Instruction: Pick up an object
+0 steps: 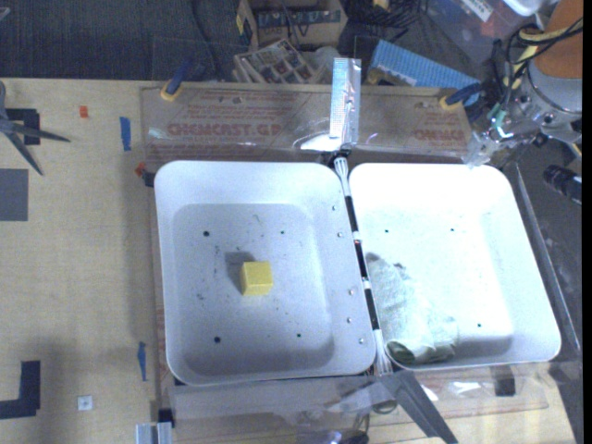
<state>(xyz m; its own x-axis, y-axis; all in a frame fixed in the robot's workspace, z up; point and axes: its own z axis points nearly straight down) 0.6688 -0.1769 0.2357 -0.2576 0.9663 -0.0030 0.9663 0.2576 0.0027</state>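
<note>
I am holding my pincer (492, 140) off the far right corner of the right bin (518, 197), outside its rim and over the bench rather than over the bin floor. At this angle it is showing as a small tangle of metal and cables, so I cannot tell whether it is released or clenched, and I am seeing nothing gripped in it. My arm (564, 40), with its orange band, is reaching in behind it from the upper right.

The yellow block (257, 278) is lying well apart from my pincer, across the divide in the left bin (171, 192), close to the middle of that bin's floor and touching nothing else. It is sitting flat, with a small shadow showing just beside it on the side away from my pincer.

Closer to my pincer, though still not near it, a rolled white cloth (410, 314) is lying in the right bin. It is stretching along the wall that the two bins share and ending at the corner diagonally opposite my pincer.
</note>
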